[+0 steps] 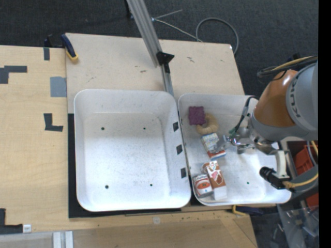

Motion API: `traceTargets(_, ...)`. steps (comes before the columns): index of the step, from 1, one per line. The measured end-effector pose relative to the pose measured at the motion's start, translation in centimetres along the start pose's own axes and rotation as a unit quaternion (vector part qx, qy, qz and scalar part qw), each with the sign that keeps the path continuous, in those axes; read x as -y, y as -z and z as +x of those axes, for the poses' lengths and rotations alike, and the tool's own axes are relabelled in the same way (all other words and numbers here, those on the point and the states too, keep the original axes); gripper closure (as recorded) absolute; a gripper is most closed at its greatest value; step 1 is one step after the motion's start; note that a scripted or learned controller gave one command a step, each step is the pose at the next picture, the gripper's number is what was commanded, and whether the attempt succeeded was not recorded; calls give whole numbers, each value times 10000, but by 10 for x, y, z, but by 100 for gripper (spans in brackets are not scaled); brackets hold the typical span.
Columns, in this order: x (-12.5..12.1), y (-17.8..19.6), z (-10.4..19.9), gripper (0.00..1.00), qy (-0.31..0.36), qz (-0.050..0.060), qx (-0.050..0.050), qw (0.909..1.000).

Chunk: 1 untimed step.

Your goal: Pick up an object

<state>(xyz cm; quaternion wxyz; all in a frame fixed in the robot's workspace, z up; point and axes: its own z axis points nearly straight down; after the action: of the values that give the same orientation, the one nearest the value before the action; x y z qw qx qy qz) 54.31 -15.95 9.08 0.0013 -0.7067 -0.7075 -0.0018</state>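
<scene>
The right bin [235,103] holds several small items. A purple block [196,114] lies at its back left, with a tan lump [210,122] touching it. A small red and white packet [213,144] sits in the middle. Near the front rim lie a red and white carton [215,178] and a small can [202,185] side by side. My gripper [235,139] hangs low inside the right bin, just right of the packet, under the grey arm and its orange band [274,102]. Nothing visible is held in it.
The left bin [124,149] stands beside the right one, sharing a raised middle rim. A slanted metal pole [147,30] rises behind the bins. Cables and black hardware [274,177] crowd the right bin's front right corner.
</scene>
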Motion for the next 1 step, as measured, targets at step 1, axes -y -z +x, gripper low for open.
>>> traceTargets(1,-2,14,-1,100,3,-34,22,10000)
